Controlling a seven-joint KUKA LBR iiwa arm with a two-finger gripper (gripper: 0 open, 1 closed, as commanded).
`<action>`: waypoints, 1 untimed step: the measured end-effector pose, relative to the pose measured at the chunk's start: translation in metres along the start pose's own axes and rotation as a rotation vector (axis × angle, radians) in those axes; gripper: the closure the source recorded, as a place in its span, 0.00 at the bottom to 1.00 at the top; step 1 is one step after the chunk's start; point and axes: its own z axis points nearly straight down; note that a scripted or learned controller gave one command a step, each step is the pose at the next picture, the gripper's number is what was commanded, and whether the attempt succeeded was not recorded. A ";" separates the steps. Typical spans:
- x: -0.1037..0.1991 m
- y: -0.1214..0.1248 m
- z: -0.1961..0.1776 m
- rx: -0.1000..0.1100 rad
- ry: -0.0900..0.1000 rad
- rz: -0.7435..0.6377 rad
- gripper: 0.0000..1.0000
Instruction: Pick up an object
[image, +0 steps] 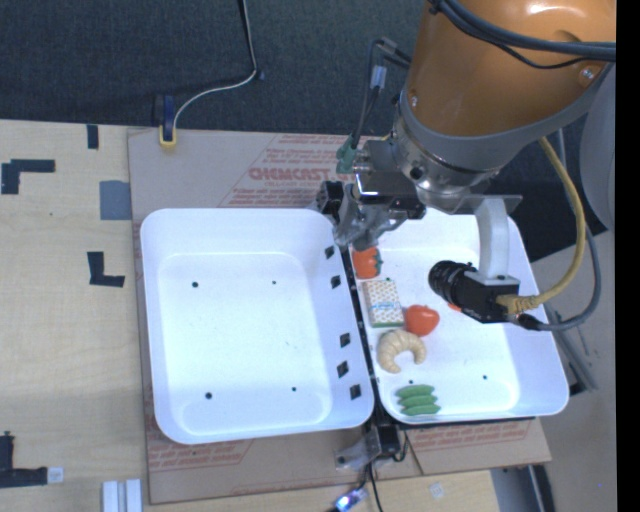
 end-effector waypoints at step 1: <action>0.000 0.000 -0.009 0.001 -0.001 -0.001 1.00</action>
